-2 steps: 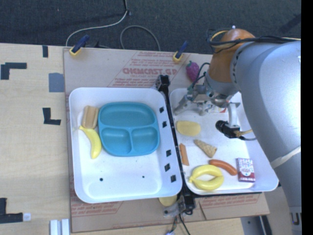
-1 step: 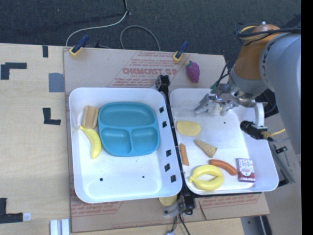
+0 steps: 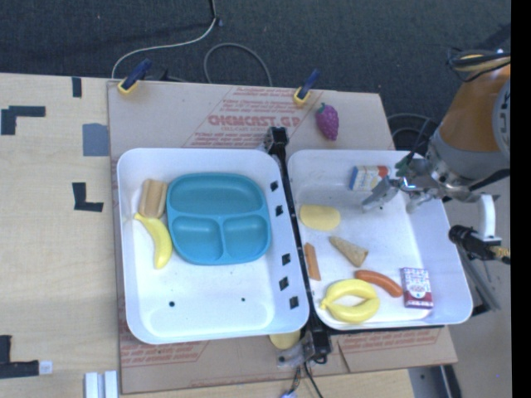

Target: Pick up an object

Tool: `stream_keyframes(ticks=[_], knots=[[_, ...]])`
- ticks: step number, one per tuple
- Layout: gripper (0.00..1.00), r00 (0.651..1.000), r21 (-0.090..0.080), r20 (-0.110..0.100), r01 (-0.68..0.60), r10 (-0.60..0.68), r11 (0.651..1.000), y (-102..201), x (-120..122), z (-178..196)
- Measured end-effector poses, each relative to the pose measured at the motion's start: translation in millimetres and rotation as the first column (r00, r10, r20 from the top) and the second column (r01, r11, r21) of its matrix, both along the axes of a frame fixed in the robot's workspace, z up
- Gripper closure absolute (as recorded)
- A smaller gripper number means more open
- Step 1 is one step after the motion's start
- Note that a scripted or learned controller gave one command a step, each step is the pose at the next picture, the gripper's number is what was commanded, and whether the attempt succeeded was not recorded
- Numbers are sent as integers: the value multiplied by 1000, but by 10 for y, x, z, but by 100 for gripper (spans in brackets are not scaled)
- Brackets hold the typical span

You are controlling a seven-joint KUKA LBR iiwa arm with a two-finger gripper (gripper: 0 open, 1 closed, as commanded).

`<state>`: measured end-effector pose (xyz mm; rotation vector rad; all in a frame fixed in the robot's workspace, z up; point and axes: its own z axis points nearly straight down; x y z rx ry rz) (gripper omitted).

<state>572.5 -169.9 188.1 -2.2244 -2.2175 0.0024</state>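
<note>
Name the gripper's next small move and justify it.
Probably lower the gripper onto the small blue-and-white carton in the right bin: it hovers just beside that carton, with the other toys farther away.

The grey arm reaches in from the right edge of the view, its orange band showing above the wrist at the upper right. The wrist angles down and to the left, ending in the gripper, whose two fingers stand spread apart with nothing between them.
</note>
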Motion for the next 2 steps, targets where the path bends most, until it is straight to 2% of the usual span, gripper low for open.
stream_keyframes(ticks=[1, 2], knots=[[0, 1000, 0, 12, 1, -1, 1000, 108, -125, -1027], [0, 1000, -6, 12, -4, 4, 1000, 390, -346, -1005]])
